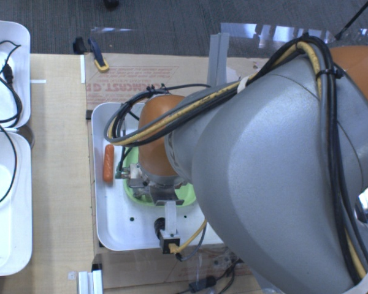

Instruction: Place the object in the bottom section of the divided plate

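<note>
Sausage [108, 164] lay in bin [99, 216] beside plate [187, 195], view-left, ungripped. Gripper [148, 186] hung over plate; open or closed, couldn't tell. Likely pick stage: next move needed shift onto sausage.

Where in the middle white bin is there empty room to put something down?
The white bin has bare floor in the view's bottom-left corner, below the orange sausage and left of the green plate. The middle is crowded: the arm hangs over the plate.
</note>
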Action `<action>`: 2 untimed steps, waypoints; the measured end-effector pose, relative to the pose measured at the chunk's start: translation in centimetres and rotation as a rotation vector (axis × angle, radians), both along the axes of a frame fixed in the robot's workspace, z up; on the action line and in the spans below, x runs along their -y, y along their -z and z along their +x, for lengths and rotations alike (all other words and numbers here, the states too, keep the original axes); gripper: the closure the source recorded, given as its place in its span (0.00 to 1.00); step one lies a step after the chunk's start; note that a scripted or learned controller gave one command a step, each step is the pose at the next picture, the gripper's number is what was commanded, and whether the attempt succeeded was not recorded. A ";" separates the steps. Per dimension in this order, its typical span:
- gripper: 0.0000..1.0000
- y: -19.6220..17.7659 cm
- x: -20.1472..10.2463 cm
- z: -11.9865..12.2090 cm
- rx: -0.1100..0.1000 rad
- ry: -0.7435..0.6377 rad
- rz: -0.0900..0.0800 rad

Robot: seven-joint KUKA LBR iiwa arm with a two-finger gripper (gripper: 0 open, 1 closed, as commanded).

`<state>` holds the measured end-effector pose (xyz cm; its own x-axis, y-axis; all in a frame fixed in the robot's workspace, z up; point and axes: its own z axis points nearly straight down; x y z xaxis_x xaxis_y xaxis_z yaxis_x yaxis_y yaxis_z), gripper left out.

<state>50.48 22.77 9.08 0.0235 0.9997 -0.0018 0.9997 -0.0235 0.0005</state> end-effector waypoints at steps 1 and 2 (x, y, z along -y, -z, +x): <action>1.00 -0.4 7.1 -2.5 0.002 0.120 0.022; 1.00 -3.4 2.7 -2.1 -0.008 -0.345 -0.001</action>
